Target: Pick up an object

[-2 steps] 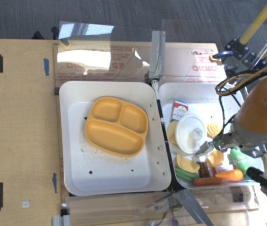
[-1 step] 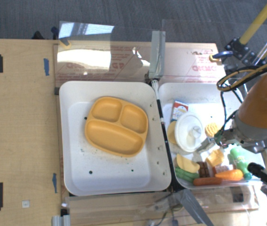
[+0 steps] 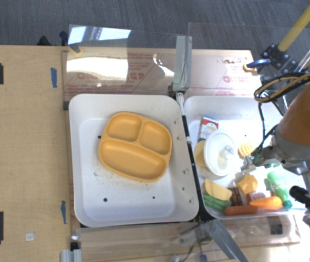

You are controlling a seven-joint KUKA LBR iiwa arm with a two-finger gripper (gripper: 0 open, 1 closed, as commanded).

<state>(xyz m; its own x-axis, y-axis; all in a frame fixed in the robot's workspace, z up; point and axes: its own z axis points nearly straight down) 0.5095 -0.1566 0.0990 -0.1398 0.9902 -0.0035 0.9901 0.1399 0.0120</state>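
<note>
The right bin [image 3: 237, 105] holds a heap of toy food. A white round lid [image 3: 219, 153] lies on a pale yellow disc [image 3: 200, 156], with a small red and white carton [image 3: 208, 129] behind them. Along the front lie a yellow wedge [image 3: 217, 190], a green pod [image 3: 215, 202], a red sausage [image 3: 241, 210], an orange carrot [image 3: 264, 203] and an orange-yellow block [image 3: 247, 184]. My gripper [image 3: 251, 160] hangs low over the bin's right half, just right of the lid and beside a small yellow ridged piece [image 3: 245, 149]. Nothing is visibly held.
The left bin [image 3: 84, 162] holds an orange divided plate [image 3: 136, 145]. A green toy [image 3: 278, 183] lies at the right bin's far right, under the arm. Black and yellow cables [image 3: 269, 89] loop above the wrist. A metal post [image 3: 183, 64] stands behind the bins' shared wall.
</note>
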